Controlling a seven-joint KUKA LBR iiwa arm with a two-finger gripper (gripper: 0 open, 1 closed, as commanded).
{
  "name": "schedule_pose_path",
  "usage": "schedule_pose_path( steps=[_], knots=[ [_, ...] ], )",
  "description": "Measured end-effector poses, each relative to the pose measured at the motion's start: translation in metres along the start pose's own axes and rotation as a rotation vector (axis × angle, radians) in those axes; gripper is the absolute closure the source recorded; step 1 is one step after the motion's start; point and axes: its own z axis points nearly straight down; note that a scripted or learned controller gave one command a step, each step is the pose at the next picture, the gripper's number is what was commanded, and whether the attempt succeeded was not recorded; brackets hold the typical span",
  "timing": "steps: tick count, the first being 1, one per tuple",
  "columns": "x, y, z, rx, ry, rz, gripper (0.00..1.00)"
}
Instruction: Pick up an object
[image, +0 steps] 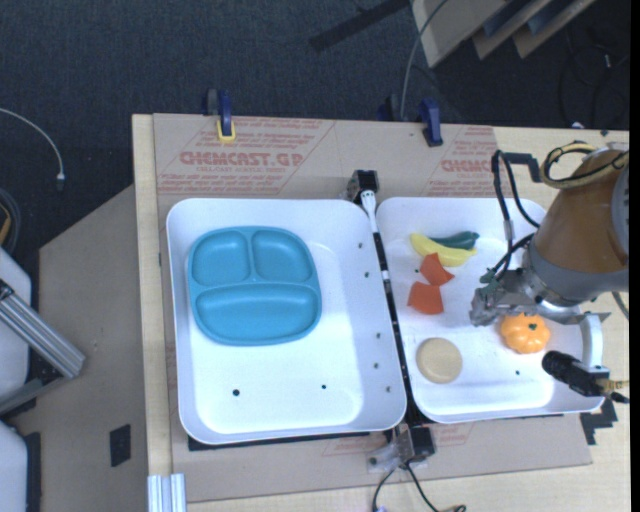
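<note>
The left bin (200, 330) bears a blue tray (255, 285); the right bin (480, 400) holds a banana (440, 247), two red pieces (430, 285), a tan disc (439, 360) and an orange (524, 333); the gripper (497, 300) hangs low just left of and above the orange, which looks the nearest candidate, lying to its right and toward the near edge.
</note>
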Motion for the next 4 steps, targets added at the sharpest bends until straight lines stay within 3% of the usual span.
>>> schedule_pose_path(
  steps=[2, 4],
  knots=[
    [-0.003, -0.007, -0.106, -0.005, -0.001, -0.003, 1.0],
    [0.099, 0.029, -0.089, 0.0, 0.002, -0.008, 1.0]
  ],
)
